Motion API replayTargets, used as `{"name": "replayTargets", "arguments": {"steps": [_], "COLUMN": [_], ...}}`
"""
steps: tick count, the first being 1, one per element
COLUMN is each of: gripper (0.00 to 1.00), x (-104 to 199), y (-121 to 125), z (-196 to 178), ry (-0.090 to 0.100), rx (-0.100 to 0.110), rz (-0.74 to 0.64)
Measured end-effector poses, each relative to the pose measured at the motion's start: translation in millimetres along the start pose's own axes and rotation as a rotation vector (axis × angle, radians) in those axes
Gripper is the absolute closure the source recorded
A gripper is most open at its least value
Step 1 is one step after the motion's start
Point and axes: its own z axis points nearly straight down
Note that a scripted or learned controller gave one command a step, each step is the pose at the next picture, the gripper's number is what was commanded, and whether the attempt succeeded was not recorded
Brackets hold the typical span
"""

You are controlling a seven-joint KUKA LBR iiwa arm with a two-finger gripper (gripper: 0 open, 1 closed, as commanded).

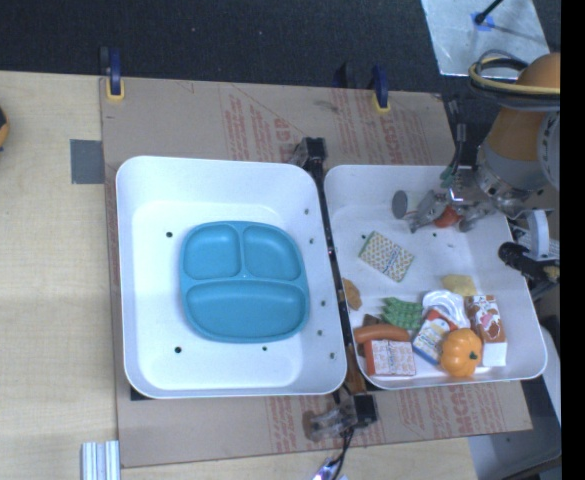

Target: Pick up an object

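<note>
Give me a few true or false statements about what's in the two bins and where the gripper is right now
1. A blue divided plate lies in the left bin. True.
2. The small orange pumpkin sits on the plate. False: it is in the right bin, near the front corner.
3. The gripper is over the right bin. True.
4. The checkered packet is between the gripper's fingers. False: it lies apart on the bin floor.

We count two white bins: the left bin (142, 268) and the right bin (372, 193). The left bin holds one blue divided plate (243, 280). Right of that plate, we count one patterned square (386, 255), one orange pumpkin (461, 352), one green item (402, 313) and two blue clamps (114, 73) behind.
</note>
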Motion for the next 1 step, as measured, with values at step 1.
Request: {"name": "replayTargets", "arguments": {"steps": [1], "gripper": [0.00], "x": [-4.8], "y": [-141.6], "z": [0.9], "ry": [0.002], "rx": [-0.019], "rz": [0.008]}}
